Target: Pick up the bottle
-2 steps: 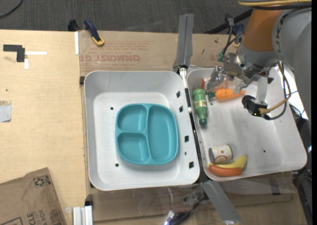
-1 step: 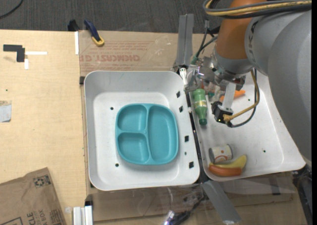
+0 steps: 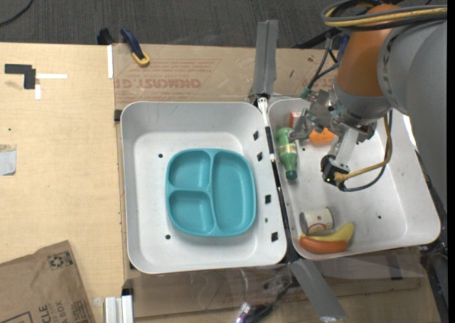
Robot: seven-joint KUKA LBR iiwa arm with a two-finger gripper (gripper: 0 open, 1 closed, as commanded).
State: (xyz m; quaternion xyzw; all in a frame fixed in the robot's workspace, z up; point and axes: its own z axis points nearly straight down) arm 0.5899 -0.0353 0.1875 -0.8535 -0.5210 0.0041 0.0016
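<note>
I see the gripper (image 3: 307,124) over the far left part of the right bin (image 3: 398,233), just beside the bottle's upper end. Whether it is apart or together I cannot tell from this angle, and nothing is visibly held. The grey arm (image 3: 419,58) with its orange band (image 3: 362,58) enters from the right and covers the bin's far right corner. A looped cable (image 3: 355,172) hangs below the wrist, over the bin floor.

Edges and room: The two bins sit side by side, and their inner walls meet along a narrow divider. The bottle (image 3: 286,151) lies close against the right bin's left wall, so I have little room on that side. To the bottle's right the bin floor is bare up to the cable. The near right part of the floor is open.

Containers and contents:
- Left bin (image 3: 135,172): one teal tray (image 3: 211,192) with three compartments, lying flat near the middle. Bare white floor surrounds it on all sides.
- Right bin: the green bottle, lying on its side, long axis running far to near. An orange item (image 3: 323,135) lies just right of the gripper, partly hidden. A small cup (image 3: 317,220) lies on its side near the front wall. A banana (image 3: 327,240) lies just in front of the cup, against the front wall, touching or nearly touching it.

The bottle is well apart from the cup and banana.
</note>
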